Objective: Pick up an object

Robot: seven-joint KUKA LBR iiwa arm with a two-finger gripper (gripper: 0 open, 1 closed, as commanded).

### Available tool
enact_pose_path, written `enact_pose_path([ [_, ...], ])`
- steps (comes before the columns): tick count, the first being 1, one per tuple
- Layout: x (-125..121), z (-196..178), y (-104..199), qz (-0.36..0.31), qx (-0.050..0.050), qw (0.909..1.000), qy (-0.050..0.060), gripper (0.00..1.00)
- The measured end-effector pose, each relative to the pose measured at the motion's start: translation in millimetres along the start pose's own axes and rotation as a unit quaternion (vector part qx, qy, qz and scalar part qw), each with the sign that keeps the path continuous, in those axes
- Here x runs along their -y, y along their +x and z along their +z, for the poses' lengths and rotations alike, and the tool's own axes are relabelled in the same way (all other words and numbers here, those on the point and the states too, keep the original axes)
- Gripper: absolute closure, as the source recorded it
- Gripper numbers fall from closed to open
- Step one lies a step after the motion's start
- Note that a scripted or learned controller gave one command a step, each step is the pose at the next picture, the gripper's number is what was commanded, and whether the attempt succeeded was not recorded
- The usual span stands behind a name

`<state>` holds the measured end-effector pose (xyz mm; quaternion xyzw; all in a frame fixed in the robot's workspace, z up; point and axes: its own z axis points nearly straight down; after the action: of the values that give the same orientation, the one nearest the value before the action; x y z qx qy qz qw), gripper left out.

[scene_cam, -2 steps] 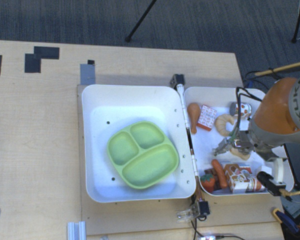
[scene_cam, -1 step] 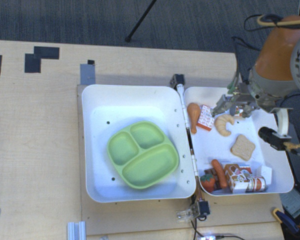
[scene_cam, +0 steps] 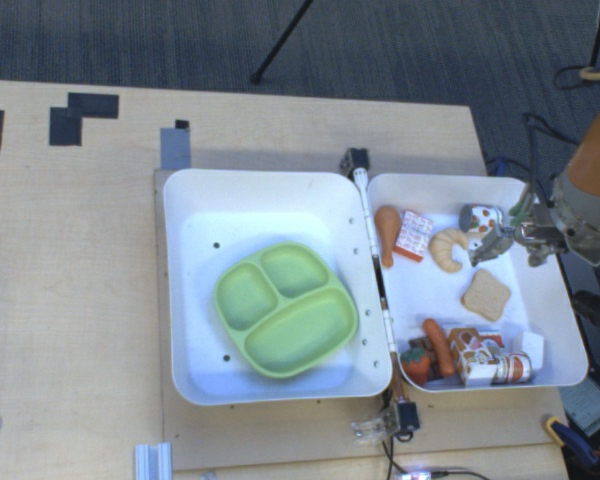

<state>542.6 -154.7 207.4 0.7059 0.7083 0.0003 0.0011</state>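
The right bin (scene_cam: 555,313) holds several toy foods. Among them are an orange drumstick (scene_cam: 387,230), a red-and-white packet (scene_cam: 414,235), a croissant (scene_cam: 446,249), a bread slice (scene_cam: 486,294), a carrot (scene_cam: 438,340) and a can (scene_cam: 500,369) lying on its side. A grey-blue object (scene_cam: 476,215) lies at the back. My gripper (scene_cam: 510,249) hangs over the bin's back right part, just right of the croissant and above the bread slice. It is open, with nothing between its fingers. One finger (scene_cam: 487,247) points toward the croissant.
The left bin (scene_cam: 190,268) holds a green divided plate (scene_cam: 285,308). A ridge (scene_cam: 375,268) separates the two bins. A red-and-white carton (scene_cam: 474,344) and a tomato (scene_cam: 417,364) crowd the right bin's front. The arm (scene_cam: 592,193) comes in over the right rim.
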Motion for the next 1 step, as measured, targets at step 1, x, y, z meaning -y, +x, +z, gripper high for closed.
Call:
enact_pose_path([
  [1,-33.7,63.6,70.6,-0.001,-0.001,1.0000,0.001,0.00],
])
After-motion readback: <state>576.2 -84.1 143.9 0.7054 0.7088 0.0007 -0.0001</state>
